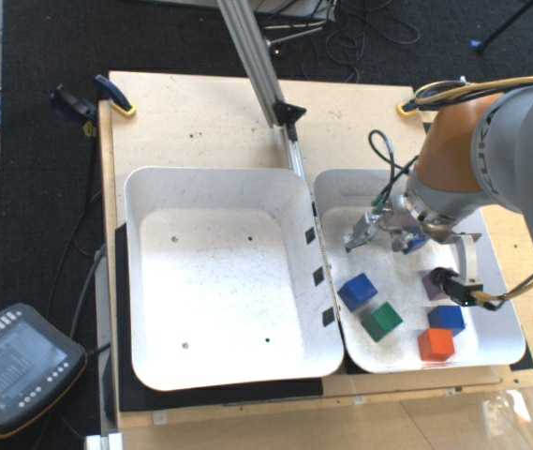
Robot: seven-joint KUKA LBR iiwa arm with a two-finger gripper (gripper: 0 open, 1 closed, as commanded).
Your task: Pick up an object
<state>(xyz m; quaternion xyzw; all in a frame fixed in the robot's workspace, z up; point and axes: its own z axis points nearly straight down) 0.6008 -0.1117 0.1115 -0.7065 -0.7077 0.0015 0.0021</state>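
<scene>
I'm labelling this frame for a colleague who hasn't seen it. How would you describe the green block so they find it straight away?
Look at the right-hand white bin, the one the grey arm reaches over. Near its front left corner lies the green block, just below the blue block. It is the only green thing there; another blue block and an orange block lie to its right.

Four blocks (357, 291) sit low in the right bin (341, 195); left bin (144, 195) alongside; gripper (371, 232) above them.
</scene>
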